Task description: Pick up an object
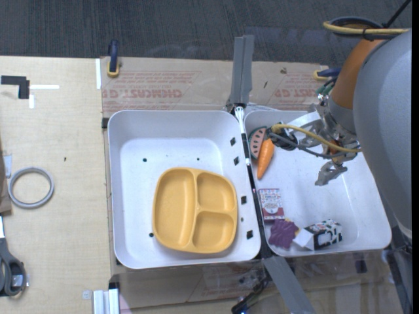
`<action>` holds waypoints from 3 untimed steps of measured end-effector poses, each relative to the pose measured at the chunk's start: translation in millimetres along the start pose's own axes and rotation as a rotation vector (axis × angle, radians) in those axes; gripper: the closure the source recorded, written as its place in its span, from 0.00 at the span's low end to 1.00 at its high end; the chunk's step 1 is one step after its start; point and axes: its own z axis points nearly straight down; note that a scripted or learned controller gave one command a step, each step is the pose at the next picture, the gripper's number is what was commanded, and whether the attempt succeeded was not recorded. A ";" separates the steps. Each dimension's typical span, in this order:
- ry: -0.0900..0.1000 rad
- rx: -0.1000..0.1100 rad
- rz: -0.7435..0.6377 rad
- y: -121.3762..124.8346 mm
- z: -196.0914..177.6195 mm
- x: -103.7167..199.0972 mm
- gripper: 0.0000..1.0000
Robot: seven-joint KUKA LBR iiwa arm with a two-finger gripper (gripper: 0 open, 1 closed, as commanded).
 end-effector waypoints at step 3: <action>0.000 0.000 -0.379 1.4 1.2 38.7 0.00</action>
